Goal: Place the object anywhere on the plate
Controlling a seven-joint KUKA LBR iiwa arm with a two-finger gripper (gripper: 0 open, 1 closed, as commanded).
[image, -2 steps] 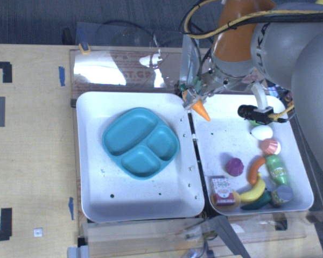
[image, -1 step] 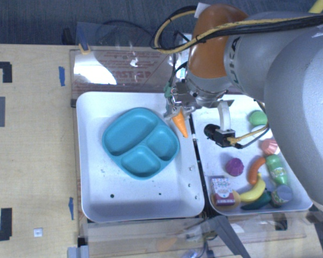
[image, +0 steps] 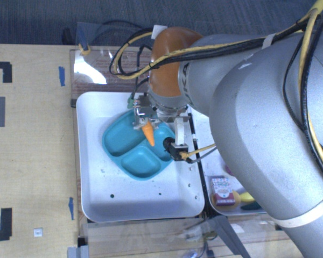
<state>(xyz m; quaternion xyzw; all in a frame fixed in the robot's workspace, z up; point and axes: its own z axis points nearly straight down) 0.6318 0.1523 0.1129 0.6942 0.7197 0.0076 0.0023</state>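
Carrot [image: 148, 134], a small orange cone, sits at the tips of the fingers [image: 145, 123], pointing down over the plate; it seems pinched between them, though the wrist hides much of the grip (how wide the fingers stand cannot be told exactly). The arm [image: 258, 117], grey and smooth with an orange band [image: 169, 52] above the wrist, rises up and to the right of the fingers and is wrapped in yellow and black cables [image: 215, 44]. Under the fingers lies the left white bin [image: 97, 198], shallow, glossy, with rounded corners. It rests on a pale wooden desk [image: 32, 144] stretching left of the fingers, marked with black corner shapes and bits of blue tape. The plate [image: 132, 147] is turquoise plastic, divided into compartments, directly below the fingers, and the carrot hangs over the ridge between compartments. Right of and below the fingers, the second bin [image: 226, 207] holds a small red-and-white packet [image: 223, 191] beside something yellow [image: 246, 198], partly hidden by the arm.
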